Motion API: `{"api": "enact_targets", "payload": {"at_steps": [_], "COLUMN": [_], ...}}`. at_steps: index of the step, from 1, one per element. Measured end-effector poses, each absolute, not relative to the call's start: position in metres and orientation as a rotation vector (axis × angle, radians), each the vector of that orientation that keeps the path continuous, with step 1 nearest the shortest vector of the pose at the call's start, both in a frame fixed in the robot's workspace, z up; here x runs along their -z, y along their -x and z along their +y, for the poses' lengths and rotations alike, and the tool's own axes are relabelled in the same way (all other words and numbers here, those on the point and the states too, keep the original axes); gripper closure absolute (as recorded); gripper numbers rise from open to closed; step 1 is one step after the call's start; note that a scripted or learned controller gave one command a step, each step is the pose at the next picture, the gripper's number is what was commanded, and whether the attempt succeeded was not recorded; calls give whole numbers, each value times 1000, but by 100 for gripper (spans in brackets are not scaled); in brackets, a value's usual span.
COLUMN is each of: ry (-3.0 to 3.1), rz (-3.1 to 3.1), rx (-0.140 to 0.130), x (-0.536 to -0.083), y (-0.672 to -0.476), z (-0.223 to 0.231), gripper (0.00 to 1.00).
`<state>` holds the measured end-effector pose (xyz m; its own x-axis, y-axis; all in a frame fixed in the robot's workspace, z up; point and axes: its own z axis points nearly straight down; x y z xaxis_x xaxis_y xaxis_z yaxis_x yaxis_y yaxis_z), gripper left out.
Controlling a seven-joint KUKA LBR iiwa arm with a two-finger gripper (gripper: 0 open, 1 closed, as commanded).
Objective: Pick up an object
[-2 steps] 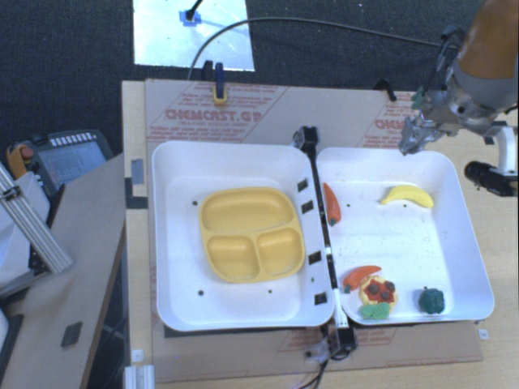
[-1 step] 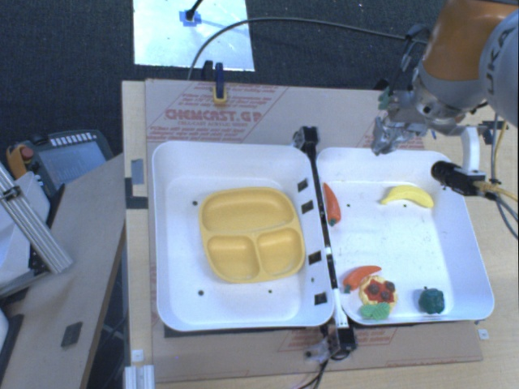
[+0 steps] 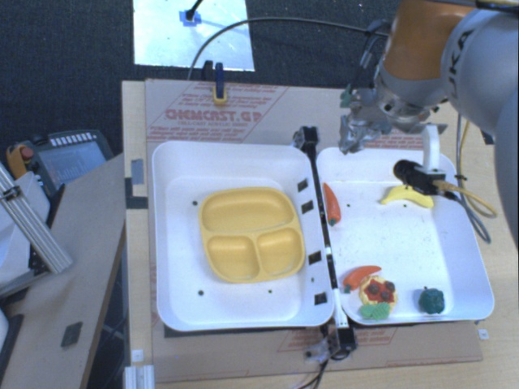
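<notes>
A cardboard-covered bench carries two white bins. The left bin (image 3: pixel 174 217) holds a yellow tray (image 3: pixel 247 233), and the right bin (image 3: pixel 405 241) holds scattered toy foods, probably laid out as pick targets. The gripper (image 3: pixel 350 143) hovers over the right bin's far rim; whether it is wide or narrow cannot be told. A banana (image 3: pixel 408 197) and an orange pepper (image 3: pixel 331 203) lie near it.

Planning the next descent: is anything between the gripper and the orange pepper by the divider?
Nothing visible. The gripper sits over the far edge of the right bin; the orange pepper lies nearer the camera on bare floor, beside the divider, apart from other items.
</notes>
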<state>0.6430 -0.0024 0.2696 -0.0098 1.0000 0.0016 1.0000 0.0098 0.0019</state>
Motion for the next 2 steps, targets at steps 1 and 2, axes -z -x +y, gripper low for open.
{"api": "enact_targets", "payload": {"at_steps": [1,2], "ry": [-2210,-2212], "rz": [2232,2231], "rx": [-6,-3], "x": [-263,-243], "y": [-658,-664], "z": [55,103], "gripper": [100,100]}}
